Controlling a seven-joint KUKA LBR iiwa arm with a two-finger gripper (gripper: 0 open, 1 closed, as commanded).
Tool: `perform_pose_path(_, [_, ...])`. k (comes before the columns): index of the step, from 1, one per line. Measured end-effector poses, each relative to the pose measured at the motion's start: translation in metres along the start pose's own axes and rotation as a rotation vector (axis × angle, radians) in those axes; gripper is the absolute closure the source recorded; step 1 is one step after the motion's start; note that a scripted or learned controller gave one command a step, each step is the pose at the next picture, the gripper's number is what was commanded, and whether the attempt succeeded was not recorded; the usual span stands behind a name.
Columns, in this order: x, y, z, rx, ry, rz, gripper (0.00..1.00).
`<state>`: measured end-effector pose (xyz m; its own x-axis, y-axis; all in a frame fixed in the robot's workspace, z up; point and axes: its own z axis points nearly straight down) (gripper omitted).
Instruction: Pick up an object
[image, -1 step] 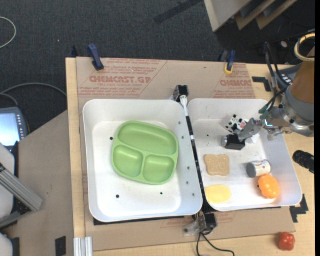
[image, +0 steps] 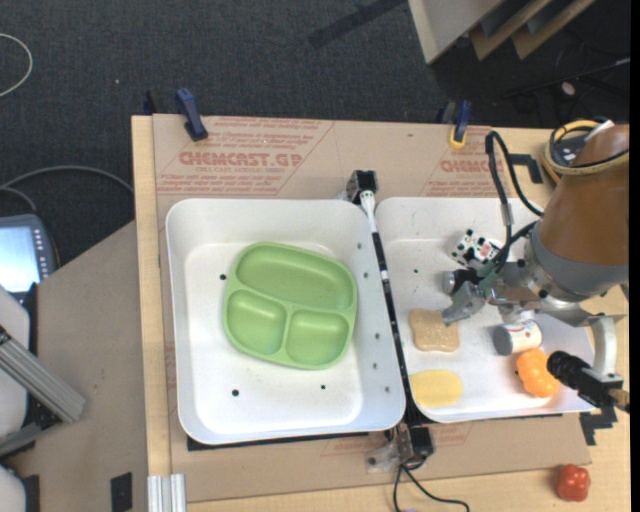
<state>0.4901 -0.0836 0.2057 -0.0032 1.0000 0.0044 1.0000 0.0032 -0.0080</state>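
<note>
**Reaching Into the Right Bin, Nothing Yet Lifted**

Hovering over the right bin, the gripper hung just above a tan, bread-like piece, its fingers apparently spread with nothing between them. A yellow disc lay near the bin's front edge, and an orange object sat beside the arm's wrist. The left bin held a green divided plate. Judging by this, the pick had not been made; closing and lifting remained.
</note>
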Motion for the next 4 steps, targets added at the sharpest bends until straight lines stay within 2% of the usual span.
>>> perform_pose_path(1, [-0.003, 0.003, -0.012, -0.010, -0.005, 0.004, 1.00])
perform_pose_path(2, [0.123, -0.011, -0.038, -0.011, 0.001, -0.012, 1.00])
perform_pose_path(3, [0.155, -0.010, -0.159, -0.023, 0.000, -0.004, 1.00])
perform_pose_path(4, [0.153, -0.011, -0.162, -0.011, -0.005, 0.001, 1.00])
